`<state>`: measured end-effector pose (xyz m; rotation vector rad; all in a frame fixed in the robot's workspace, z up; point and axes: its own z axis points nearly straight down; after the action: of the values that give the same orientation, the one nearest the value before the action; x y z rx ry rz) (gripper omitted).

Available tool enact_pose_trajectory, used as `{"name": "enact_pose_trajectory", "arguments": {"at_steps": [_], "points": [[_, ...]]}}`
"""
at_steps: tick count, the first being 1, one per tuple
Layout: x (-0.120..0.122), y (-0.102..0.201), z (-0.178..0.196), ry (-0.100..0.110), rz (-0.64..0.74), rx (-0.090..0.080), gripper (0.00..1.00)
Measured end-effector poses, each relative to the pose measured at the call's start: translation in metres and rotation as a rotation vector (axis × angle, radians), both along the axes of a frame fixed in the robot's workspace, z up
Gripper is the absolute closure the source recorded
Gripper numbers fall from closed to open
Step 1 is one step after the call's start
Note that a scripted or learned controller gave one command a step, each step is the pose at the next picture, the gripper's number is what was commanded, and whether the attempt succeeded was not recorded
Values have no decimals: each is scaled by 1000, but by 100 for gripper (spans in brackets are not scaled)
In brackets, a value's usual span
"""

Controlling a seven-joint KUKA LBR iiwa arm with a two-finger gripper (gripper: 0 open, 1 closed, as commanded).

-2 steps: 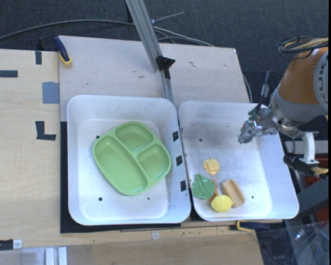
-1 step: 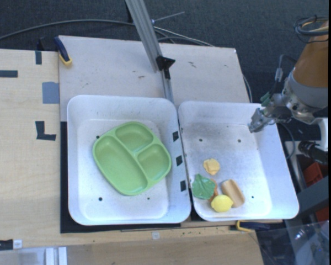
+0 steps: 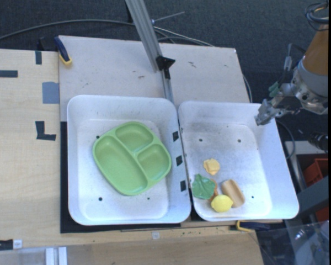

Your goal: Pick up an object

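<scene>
Several small toy foods lie near the front of the right bin (image 3: 276, 164): a pale yellow piece (image 3: 211, 166), a green leafy piece (image 3: 203, 187), a yellow lemon (image 3: 221, 203) and a tan bread-like piece (image 3: 233, 192). My gripper (image 3: 264, 115) hangs over the right bin's far right rim, well behind and to the right of the foods. Nothing shows between its fingers. The arm's wrist, with its orange band, comes in at the right edge.
A green divided plate (image 3: 132, 157) lies in the left bin (image 3: 80, 148). A slanted metal pole (image 3: 146, 29) rises behind the bins. Cables run across the dark floor at the back. A blue-and-yellow clamp (image 3: 62, 51) sits on the bench's far left corner.
</scene>
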<state>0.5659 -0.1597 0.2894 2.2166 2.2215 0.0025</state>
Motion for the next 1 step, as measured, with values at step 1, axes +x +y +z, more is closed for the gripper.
{"name": "enact_pose_trajectory", "arguments": {"at_steps": [1], "points": [[7,55,-16,5,4,2,100]]}}
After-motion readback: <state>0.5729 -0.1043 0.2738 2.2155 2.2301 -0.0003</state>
